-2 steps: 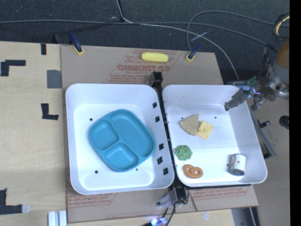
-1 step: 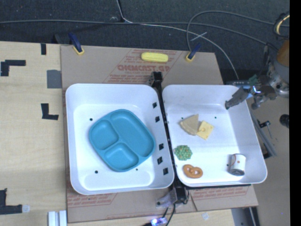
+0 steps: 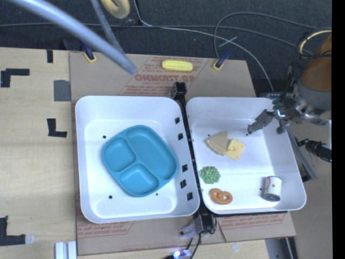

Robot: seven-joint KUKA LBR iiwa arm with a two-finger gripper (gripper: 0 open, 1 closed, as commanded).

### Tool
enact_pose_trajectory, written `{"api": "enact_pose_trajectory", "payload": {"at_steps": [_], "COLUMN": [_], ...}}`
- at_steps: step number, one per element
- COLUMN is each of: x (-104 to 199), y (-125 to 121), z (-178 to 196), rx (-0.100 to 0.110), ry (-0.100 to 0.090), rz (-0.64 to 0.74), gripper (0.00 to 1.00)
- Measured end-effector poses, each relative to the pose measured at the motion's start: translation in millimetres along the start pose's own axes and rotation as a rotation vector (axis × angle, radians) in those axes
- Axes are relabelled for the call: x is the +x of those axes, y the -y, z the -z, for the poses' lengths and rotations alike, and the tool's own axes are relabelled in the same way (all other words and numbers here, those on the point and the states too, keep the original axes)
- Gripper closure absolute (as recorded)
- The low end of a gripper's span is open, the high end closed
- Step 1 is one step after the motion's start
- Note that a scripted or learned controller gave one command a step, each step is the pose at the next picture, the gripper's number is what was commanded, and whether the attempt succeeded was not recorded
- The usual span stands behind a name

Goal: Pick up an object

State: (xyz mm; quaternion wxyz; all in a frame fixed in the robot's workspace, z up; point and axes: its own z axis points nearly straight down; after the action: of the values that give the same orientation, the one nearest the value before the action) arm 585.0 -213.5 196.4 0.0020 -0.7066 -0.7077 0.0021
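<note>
From above, two white bins sit side by side on the bench, and the arm [image 3: 315, 80] comes in at the right edge of the frame, its orange band up near the upper right corner. The gripper [image 3: 268, 122] hangs over the upper right part of the right bin [image 3: 245, 106], its two dark fingers [image 3: 259, 122] spread apart, with nothing between them. Down and to the left of it, near the middle of that bin, lie a tan wedge [image 3: 218, 142] and a yellow cheese piece [image 3: 235, 149], touching each other; they are the nearest things to the gripper but clearly apart from it. Lower still, along the bin's left side, sits a green knobbly ball [image 3: 209, 174], and just below it an orange pretzel [image 3: 221, 197]. In the lower right corner of the same bin rests a small white can [image 3: 271, 188], well below the gripper. The left bin [image 3: 86, 144] holds a blue divided plate [image 3: 139, 159], lying flat at a slant. Above the bins, on the cardboard near the top middle of the frame, lies a yellow banana-like thing [image 3: 177, 65].
</note>
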Motion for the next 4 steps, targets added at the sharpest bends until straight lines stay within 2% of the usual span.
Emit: {"api": "enact_pose_trajectory", "payload": {"at_steps": [2, 3, 4], "x": [8, 8, 9], "y": [-7, -8, -8], "z": [-91, -78, -15], "rx": [0.000, -0.004, -0.010], "ry": [0.000, 0.001, 0.001], "rz": [0.001, 0.002, 0.000], "gripper": [0.00, 1.00, 1.00]}}
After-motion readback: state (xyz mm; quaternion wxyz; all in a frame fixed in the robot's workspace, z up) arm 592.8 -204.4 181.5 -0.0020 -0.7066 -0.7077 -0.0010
